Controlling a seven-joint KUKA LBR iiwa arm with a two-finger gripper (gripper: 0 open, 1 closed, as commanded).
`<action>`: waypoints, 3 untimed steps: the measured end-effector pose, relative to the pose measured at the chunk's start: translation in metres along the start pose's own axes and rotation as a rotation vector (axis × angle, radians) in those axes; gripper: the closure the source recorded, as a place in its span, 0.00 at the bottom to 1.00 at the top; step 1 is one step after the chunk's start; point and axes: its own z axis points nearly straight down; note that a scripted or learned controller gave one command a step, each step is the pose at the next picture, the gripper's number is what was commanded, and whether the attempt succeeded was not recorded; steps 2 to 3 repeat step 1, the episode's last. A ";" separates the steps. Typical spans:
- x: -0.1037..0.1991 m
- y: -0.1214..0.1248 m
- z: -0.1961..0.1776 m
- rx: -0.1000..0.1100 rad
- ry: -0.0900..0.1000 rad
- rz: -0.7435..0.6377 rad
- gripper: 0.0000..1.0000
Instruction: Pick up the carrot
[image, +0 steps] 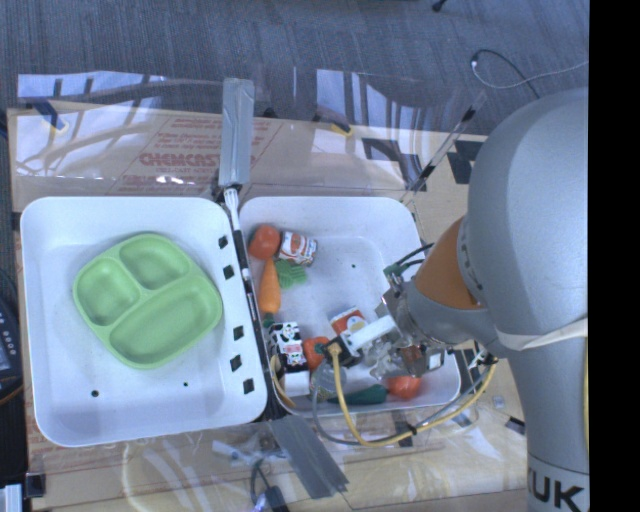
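Right bin (400, 215) holds the carrot (269, 288) by its left wall — likely light, rigid, smooth; grip mid-shaft across its width — gripper (368, 352) state unreadable.

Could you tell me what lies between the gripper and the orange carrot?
In the camera view, a small red-and-white carton sits between the gripper and the orange carrot.

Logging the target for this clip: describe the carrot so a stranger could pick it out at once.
Look in the right bin, along its left wall. The carrot lies there, a slim orange cone with green leaves at its upper end. The tomato just above is round and redder.
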 end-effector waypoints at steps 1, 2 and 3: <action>0.007 -0.030 0.013 0.000 0.001 0.016 1.00; 0.007 -0.030 0.013 0.000 0.001 0.016 1.00; 0.007 -0.030 0.013 0.000 0.001 0.016 1.00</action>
